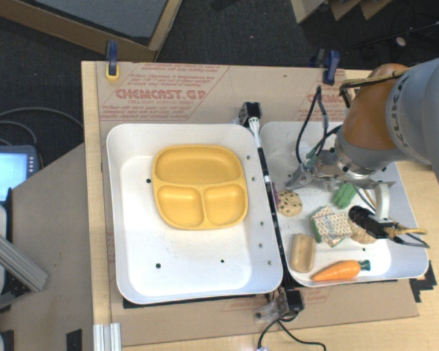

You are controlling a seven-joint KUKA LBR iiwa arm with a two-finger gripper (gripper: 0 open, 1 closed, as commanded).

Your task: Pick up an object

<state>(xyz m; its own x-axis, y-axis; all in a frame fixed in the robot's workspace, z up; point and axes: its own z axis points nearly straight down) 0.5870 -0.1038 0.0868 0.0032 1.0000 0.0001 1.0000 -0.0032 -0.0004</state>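
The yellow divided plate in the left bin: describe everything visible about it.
The yellow divided plate looks like matte moulded plastic, a rounded rectangle with one wide compartment on its far side and two smaller ones on its near side. It lies flat and upright on the floor of the left white bin, towards the far end, with nothing in it and nothing else touching it.

The tabletop (95, 196) is pale wood, covered by a brown board (168, 93) printed with red lettering. Two blue clamps (113, 58) pin the board's far edge at 11 and 1 o'clock. On the board lie two white bins, touching: left bin (132, 254) at 8 o'clock, right bin (402, 265) at 4.
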